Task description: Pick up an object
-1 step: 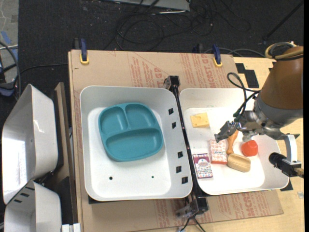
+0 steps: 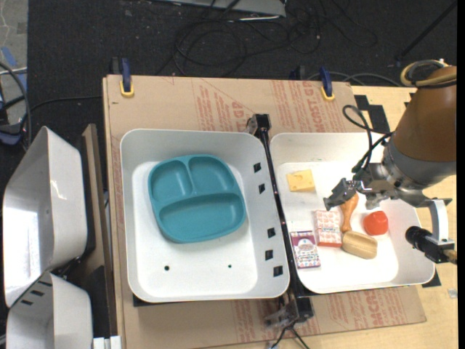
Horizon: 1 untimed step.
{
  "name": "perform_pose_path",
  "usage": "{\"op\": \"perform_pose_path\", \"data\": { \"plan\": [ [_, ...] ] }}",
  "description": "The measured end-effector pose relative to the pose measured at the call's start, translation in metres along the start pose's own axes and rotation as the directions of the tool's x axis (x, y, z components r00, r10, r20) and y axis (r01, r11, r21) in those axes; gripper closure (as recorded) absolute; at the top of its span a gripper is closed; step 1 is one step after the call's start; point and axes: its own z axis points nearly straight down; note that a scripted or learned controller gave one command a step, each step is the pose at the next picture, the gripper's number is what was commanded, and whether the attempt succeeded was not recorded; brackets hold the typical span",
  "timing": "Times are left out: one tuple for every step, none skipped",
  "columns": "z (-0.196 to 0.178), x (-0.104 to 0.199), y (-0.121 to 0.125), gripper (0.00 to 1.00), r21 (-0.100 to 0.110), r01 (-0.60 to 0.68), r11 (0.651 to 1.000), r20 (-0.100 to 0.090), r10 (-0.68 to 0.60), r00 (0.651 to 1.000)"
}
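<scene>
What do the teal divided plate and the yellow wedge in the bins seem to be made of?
Teal divided plate: probably moulded plastic, smooth with a dull sheen, judging by its even colour and rounded compartment ridges. Yellow wedge: likely a toy cheese of plastic or foam, matte; its flat pale colour and soft edges leave this open.

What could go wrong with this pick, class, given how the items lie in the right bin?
1. The carrot, tomato, bread roll and pink box lie crowded together, so the gripper may nudge or grab a neighbour.
2. The tomato is round and could roll away.
3. The cheese lies flat, so fingers might slide over it.
</scene>
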Motion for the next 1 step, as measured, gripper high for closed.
{"op": "perform_pose_path", "data": {
  "plan": [
    [0.0639,-0.0006,0.002,0.0,0.005,-0.002,1.0,-0.001,0.002,1.0]
  ]
}}
